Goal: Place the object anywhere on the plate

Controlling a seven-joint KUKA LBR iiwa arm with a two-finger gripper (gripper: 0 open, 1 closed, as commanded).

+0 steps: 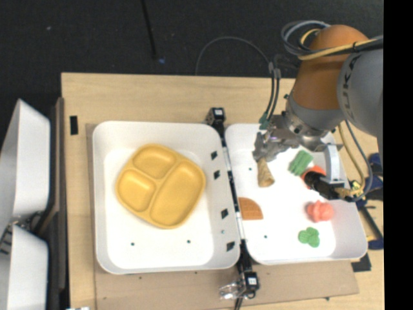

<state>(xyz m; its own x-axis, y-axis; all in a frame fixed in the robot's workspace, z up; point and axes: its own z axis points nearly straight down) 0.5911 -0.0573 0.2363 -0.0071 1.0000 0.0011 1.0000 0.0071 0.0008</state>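
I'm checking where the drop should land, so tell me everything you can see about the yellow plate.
The plate is yellow and looks like smooth plastic, with rounded corners and a raised rim. Ridges split it into three compartments: two smaller ones toward the upper left and one larger one at the lower right. It lies flat in the left bin, turned at an angle to the bin's sides, roughly central. No object rests on it, and it sits apart from the bin's walls.

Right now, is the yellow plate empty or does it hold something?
Empty: the yellow plate in the left bin shows three bare compartments.
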